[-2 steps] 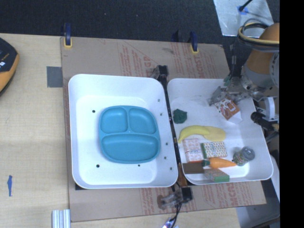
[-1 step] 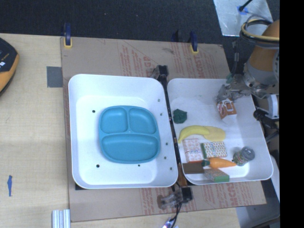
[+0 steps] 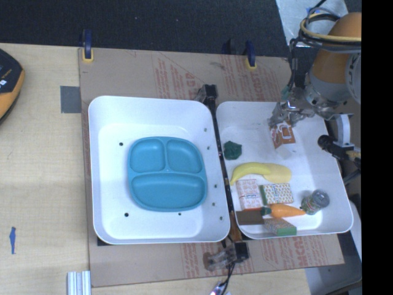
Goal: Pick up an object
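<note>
**Operator:** Bins first, please. What lies where?

**Me:** Left bin (image 3: 98, 165), middle-left of the frame, holds a blue divided plate (image 3: 166, 173). Right bin (image 3: 334, 183) carries the clutter: a banana (image 3: 261, 171) mid-bin, two small boxes (image 3: 264, 194) below it, a carrot (image 3: 285, 211), a dark block (image 3: 250, 216), a green lump (image 3: 232, 149) near the bin's left wall, a little round jar (image 3: 316, 200) at lower right.

**Operator:** And your gripper?

**Me:** My gripper (image 3: 287, 117) sits in the upper right of the frame, over the top of the right bin. A small brown-and-white packet (image 3: 284, 136) hangs just beneath it, touching or nearly so. I cannot tell how wide I stand, nor whether the packet is truly pinched or merely lying under me.

**Operator:** How do you finish well?

**Me:** My judgement: rise straight and slowly, no sideways swing, since a thin packet caught by its edge may slip. If it stays down, I should re-centre on its middle before closing again.
</note>
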Motion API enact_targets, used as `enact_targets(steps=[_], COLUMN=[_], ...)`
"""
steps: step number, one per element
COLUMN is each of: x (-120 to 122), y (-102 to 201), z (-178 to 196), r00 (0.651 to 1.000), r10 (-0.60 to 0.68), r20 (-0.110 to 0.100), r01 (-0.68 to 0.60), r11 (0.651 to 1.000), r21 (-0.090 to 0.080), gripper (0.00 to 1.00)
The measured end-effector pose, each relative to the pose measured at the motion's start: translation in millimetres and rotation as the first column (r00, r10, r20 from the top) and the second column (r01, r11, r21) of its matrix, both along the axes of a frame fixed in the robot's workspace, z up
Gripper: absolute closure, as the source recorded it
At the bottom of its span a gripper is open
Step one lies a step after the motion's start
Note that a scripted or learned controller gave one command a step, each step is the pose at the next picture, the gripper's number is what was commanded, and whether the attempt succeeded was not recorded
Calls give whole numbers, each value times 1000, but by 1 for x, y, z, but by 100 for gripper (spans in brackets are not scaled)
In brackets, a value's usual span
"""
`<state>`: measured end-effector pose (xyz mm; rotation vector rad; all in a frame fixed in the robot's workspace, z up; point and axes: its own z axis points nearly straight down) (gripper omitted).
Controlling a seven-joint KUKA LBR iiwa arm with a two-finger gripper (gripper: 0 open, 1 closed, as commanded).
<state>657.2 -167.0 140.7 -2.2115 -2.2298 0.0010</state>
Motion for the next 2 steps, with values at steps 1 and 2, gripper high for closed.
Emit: enact_targets(steps=[1, 2], x=[-81, -111], y=[-5, 101], z=[24, 97], r00=[1000, 1000], r10=[-7, 6], r20=[-7, 3], r01=[7, -6], r11=[1000, 1000], r21=[0, 4], gripper=[100, 100])
